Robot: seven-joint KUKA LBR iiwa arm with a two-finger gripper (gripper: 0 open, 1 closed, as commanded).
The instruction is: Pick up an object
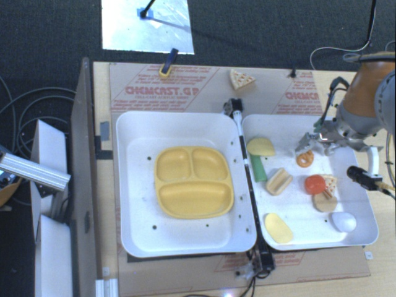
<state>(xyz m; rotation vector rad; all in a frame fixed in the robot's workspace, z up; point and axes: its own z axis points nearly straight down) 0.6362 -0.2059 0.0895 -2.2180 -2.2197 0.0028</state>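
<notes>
Gripper sits low in the right bin, right above a small orange pretzel-looking toy. We honestly can't tell how it's set from here. Yellow divided plate sits in the left bin.

The right bin holds a scatter of toy food. A yellow taco-like piece lies near its upper left corner, with a green stick just below it and a tan hot-dog bun beside that — tilted. A small orange pretzel-like ring sits toward the upper middle. Lower right lie a red tomato, a pizza slice touching it, a tan round piece and a white egg. A pale yellow oval rests near the front edge.
</notes>
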